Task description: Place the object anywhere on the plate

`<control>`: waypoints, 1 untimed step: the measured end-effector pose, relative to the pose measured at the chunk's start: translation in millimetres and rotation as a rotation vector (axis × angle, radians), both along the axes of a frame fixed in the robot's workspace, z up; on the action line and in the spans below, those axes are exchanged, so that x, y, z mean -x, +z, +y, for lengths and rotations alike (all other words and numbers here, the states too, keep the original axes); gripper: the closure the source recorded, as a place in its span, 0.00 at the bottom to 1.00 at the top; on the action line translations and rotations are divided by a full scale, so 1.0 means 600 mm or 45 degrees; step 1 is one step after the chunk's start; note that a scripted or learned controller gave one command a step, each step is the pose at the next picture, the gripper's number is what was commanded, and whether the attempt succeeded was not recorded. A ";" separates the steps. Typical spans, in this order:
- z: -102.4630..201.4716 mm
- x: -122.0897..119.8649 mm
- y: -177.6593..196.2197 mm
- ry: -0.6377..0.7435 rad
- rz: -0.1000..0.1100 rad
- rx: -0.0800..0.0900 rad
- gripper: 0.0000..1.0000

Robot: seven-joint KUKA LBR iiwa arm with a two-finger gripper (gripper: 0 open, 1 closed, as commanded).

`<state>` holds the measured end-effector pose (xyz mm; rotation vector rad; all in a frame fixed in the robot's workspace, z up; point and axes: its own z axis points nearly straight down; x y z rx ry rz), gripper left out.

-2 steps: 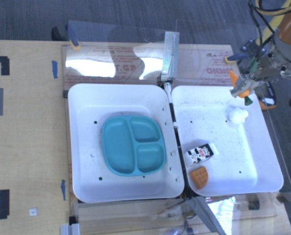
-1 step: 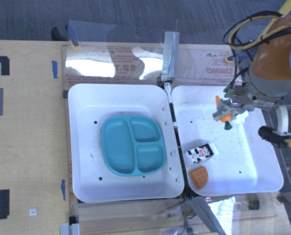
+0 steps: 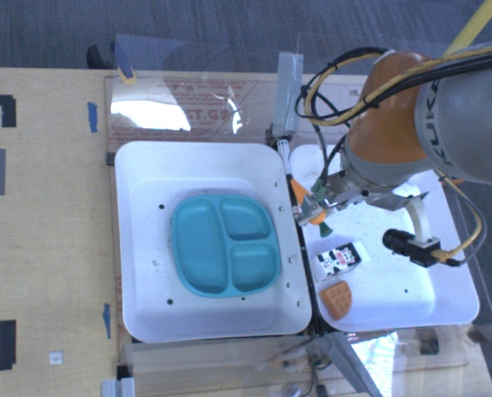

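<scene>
Arm [image 3: 452, 131] comes in from the right, bent over the right bin [image 3: 448, 304]. The orange band [image 3: 390, 114] sits above the bin's far-left part. The wrist drops from there toward the bin's left wall, so you have the end effector [image 3: 322, 198] low at the divide between the two bins.

You can't tell from this angle whether the end effector is open or closed; the wrist body covers it. Grip is unconfirmed.

The task's thing looks like an orange carrot toy [image 3: 299, 192]. It's in the right bin, hard against the left wall and right at the end effector. Its long axis runs diagonally, far-left to near-right. The orange body shows at the far-left end, with a bit of green at the near-right end. The middle is hidden by the end effector. I can't tell whether it's lying flat or lifted.

The teal plate [image 3: 225, 242] is centred in the left bin [image 3: 146, 180]. It has one large compartment on the left and two smaller ones on the right. The carrot is just right of it, across the bin walls.

Also in the right bin:
- a small black-white-red card [image 3: 338, 257], near of the end effector
- a brown waffle-like piece [image 3: 336, 299], nearer still, by the near-left corner

Both bins sit on the table [image 3: 39, 222].
</scene>
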<state>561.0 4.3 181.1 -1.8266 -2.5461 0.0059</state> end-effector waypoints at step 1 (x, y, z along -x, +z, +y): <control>0.119 0.003 0.001 0.074 -0.006 0.000 1.00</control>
